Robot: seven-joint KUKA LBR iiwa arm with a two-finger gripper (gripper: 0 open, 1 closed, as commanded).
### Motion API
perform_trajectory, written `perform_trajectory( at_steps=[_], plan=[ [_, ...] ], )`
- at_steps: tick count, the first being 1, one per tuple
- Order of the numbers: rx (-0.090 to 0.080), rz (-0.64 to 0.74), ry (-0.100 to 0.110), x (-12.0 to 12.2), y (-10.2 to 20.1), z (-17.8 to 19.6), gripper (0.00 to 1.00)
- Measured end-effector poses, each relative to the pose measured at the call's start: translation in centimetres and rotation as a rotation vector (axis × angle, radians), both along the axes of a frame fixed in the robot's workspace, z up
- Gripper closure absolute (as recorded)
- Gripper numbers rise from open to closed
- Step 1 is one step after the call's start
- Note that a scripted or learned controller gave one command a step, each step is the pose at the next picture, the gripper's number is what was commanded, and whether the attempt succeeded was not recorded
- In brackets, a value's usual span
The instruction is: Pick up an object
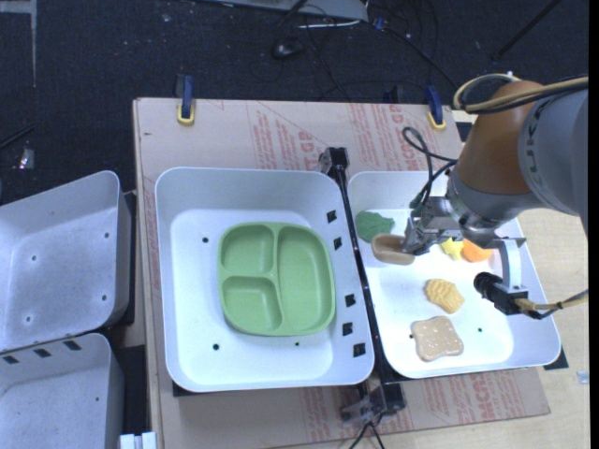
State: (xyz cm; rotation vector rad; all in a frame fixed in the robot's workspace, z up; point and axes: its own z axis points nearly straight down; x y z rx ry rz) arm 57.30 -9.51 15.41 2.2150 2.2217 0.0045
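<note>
1. The fingers [412,242] of the gripper [419,237] are reaching down at the tan oblong food piece [392,249] in the right shallow white bin [538,344]; whether they are clenched or released, I cannot tell.
2. The tan piece is lying near the bin's left wall, just beside a flat green leaf-shaped item [374,224].
3. A small yellow item [453,247] and an orange one [475,252] are sitting just under the grey arm [524,171].
4. A ridged yellow piece [445,294] and a tan toast-shaped slice [436,338] are lying nearer the front.
5. The left white bin [178,251] is holding a pale green three-compartment plastic tray [277,279].
6. Both bins are resting on the surface [243,129], a brown board.
</note>
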Motion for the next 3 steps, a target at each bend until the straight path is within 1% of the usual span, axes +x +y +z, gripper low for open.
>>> perform_trajectory(
  at_steps=[1, 2, 3],
  plan=[
    [0.0, 0.0, 0.0, 0.4, 0.3, 4.3, 1.0],
    [0.0, 0.0, -0.001, 0.6, 0.3, 9.7, 1.0],
    [0.003, 0.005, 0.007, -1.0, 5.6, 10.1, 1.0]
  ],
)
